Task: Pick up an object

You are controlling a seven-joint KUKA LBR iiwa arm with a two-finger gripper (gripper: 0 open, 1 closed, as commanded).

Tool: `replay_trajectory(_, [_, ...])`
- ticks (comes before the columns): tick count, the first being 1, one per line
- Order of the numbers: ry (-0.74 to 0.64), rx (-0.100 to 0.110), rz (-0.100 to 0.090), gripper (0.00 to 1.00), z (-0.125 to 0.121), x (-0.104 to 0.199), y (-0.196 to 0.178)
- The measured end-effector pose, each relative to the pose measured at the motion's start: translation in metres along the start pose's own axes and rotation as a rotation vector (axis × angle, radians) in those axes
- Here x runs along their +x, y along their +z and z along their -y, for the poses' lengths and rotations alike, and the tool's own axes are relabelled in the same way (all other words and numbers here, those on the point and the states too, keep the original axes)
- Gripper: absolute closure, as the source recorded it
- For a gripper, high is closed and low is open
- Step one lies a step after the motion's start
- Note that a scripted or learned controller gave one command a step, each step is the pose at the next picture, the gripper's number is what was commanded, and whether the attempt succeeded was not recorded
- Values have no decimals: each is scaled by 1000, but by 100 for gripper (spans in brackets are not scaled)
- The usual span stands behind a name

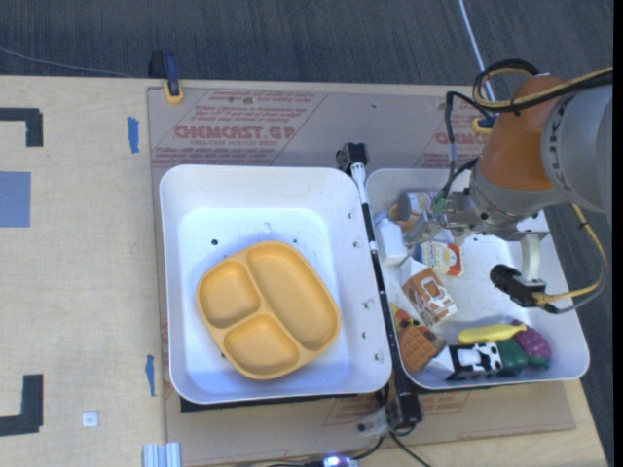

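Gripper (425, 220) low in right bin (574, 343), upper-left part; grip state: cannot tell. Just below gripper: small white-orange packet (441, 256). Further below: brown-orange snack packet (430, 297), waffle (417, 346), banana (492, 333), grapes (533, 346). Left: yellow divided plate (268, 308).

Yellow three-compartment plate (268, 308) lies in left white bin (185, 261), toward near side, tilted. Brown board (243, 129) under both bins (red print along far strip). Orange clamp (173, 89) at board's far-left corner. Blue tape strips (132, 134) on pale bench (68, 261) left of board. Dark carpet (292, 17) beyond.
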State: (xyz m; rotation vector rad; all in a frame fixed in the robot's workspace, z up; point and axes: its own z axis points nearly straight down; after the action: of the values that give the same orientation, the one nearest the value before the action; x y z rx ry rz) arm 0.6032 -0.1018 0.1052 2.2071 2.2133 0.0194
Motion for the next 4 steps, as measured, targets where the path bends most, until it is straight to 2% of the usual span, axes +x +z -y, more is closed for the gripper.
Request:
replay_trajectory(2, [-1, -13, 3, 0, 7, -2, 1])
replay_trajectory(4, [-1, -14, 4, 0, 8, -2, 1])
